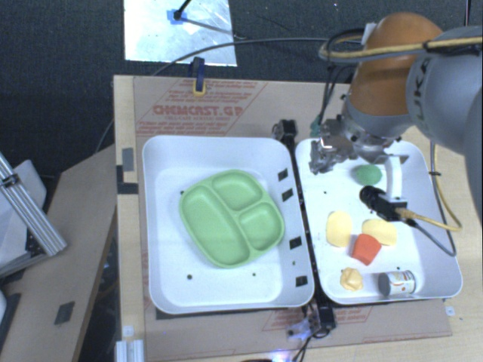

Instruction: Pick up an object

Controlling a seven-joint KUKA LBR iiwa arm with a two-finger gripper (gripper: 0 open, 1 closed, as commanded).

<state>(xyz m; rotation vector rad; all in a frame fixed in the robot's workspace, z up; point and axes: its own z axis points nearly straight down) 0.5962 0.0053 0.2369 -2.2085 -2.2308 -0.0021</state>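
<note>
The arm (pixel 445 89) is a thick, rounded grey casing with smooth curved surfaces. Above the wrist sits a broad orange band (pixel 392 55), glossy and dome-shaped. A bundle of cables (pixel 362 47), yellow and black, loops across the orange part and runs along the grey shell. Below the band a metallic silver wrist section carries small fittings and dark parts. The gripper (pixel 326 157) is a compact piece of grey and silver metal with dark details, too small to make out finer markings.
</note>
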